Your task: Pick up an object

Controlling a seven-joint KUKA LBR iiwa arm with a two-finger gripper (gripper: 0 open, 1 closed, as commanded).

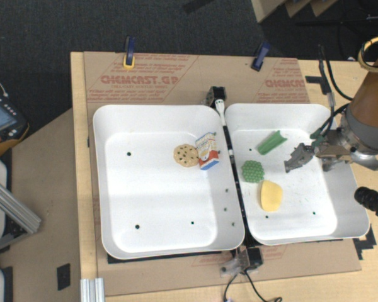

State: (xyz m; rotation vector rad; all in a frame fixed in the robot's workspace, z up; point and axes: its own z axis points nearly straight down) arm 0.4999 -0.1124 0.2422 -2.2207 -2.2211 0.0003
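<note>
**Arm over right bin, nothing grasped yet**

Table (pixel 176 74) carries 2 bins. Right bin (pixel 321 222): end effector (pixel 294 159) at approx 3 o'clock w/ prongs released, holding nothing. Likely targets: green block (pixel 271 141) at 11, green ball (pixel 252 170), yellow piece (pixel 271 195) at 7.
</note>
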